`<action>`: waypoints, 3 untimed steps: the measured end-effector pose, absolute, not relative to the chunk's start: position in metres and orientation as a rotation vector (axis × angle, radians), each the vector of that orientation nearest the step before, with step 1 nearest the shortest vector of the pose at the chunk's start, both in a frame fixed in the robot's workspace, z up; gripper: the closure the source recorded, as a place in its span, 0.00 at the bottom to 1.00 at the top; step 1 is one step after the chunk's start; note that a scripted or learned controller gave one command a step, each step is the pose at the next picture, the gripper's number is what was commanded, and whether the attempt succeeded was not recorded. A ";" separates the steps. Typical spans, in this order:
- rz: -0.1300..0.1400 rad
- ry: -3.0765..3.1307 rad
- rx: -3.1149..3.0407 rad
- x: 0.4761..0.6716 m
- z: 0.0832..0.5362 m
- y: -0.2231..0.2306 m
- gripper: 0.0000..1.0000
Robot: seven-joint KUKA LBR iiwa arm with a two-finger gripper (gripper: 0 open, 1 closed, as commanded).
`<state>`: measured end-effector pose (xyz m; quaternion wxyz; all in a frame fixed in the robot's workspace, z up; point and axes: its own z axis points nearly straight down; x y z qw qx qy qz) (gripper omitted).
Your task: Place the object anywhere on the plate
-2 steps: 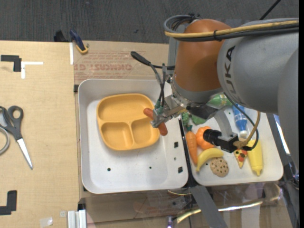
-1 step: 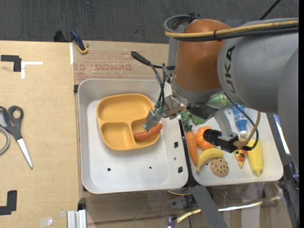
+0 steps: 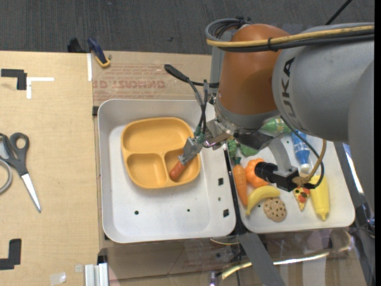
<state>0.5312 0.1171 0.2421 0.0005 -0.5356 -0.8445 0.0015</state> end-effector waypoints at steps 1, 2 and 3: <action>0.005 -2.652 -1.682 0.531 0.242 0.117 0.00; 0.005 -2.652 -1.682 0.531 0.242 0.117 0.00; 0.005 -2.652 -1.682 0.531 0.242 0.117 0.00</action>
